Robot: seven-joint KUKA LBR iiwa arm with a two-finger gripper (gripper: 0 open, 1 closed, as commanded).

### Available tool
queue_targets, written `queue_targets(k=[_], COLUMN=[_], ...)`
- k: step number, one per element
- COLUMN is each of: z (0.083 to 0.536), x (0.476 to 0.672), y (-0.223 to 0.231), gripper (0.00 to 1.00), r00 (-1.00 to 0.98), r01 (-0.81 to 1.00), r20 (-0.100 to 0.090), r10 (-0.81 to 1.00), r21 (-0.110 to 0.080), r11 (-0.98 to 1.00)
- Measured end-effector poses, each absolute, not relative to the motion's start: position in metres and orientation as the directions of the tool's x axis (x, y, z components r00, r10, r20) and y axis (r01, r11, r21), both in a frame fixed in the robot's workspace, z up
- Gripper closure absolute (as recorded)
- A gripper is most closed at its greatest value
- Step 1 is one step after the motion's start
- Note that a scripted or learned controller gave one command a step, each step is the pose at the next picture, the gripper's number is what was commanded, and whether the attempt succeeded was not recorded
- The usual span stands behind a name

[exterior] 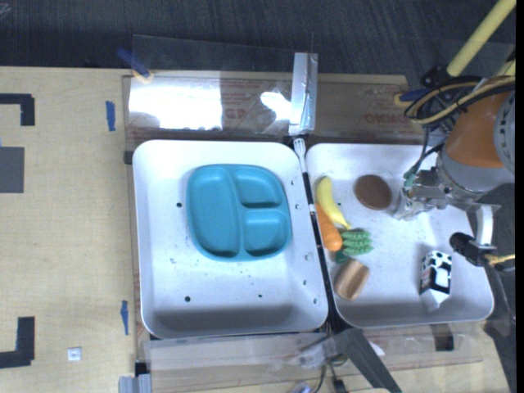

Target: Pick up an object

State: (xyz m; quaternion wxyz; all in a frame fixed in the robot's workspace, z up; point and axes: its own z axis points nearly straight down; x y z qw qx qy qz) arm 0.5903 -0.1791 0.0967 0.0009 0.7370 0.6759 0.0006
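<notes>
The right bin (393,305) holds several toy items. A yellow banana (327,202) lies along its left wall, with an orange carrot (330,236) and its green top (356,241) just below. A brown round piece (373,191) sits near the bin's back, and a tan cylinder (352,278) lies toward the front left. A black-and-white object (436,273) rests at the front right. My gripper (408,200) hangs low over the bin's back right, just right of the brown round piece, with nothing visibly held.
The left bin (155,244) contains a blue divided plate (239,211). A metal divider (311,219) separates the two bins. Cables and a yellow pole (483,31) crowd the upper right behind the arm.
</notes>
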Motion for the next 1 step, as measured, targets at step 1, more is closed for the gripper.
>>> queue_targets(k=[1], z=[0.117], x=[0.5294], y=[-0.2188], gripper=[1.0], r00=[-0.245], r01=[0.969], r20=[0.001], r10=[0.969], r21=[-0.002], r11=[0.245])
